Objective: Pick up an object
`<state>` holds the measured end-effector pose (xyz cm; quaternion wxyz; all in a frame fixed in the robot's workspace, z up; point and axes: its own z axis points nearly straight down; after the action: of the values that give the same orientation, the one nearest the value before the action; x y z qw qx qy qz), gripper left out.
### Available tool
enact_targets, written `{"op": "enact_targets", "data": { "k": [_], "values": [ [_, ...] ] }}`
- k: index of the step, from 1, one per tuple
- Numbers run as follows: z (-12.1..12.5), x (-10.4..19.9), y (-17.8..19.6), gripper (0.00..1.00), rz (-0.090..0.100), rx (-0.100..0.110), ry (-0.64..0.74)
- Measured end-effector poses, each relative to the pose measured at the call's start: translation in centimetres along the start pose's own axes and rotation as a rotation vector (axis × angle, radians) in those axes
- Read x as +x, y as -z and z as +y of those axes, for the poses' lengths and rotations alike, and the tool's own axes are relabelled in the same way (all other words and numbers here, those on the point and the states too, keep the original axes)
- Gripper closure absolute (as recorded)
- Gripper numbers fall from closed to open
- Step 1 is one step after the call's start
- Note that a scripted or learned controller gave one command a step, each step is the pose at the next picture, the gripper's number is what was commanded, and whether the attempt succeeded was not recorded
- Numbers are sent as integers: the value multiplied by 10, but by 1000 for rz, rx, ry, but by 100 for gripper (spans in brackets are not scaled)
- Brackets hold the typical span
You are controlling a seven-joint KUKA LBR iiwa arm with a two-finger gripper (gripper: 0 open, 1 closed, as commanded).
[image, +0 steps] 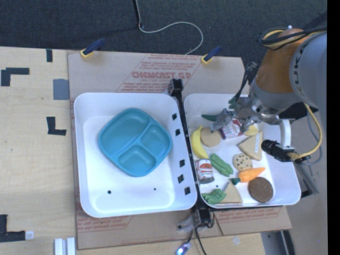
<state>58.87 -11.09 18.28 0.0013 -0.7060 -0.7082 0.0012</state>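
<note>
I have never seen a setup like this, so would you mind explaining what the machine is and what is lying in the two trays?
This is one picture from a camera fixed above a bench, looking down at a slant. The grey and orange shape on the right is a robot arm; its gripper is low over the right bin, among the toys, and whether it grips anything is not clear. That bin holds play food: a banana, a carrot, a small can, a chocolate cookie, a cheese wedge and some green pieces. The left bin holds a blue divided plate.
</note>
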Motion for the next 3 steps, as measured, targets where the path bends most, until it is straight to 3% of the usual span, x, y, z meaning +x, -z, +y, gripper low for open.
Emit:
{"op": "enact_targets", "data": {
  "k": [1, 2, 3],
  "values": [
    [-11, 31, 16, 0, 1, -1, 1],
    [-57, 64, 59, 0, 2, -1, 0],
    [-56, 63, 67, 100, 1, 0, 0]
  ]
}}
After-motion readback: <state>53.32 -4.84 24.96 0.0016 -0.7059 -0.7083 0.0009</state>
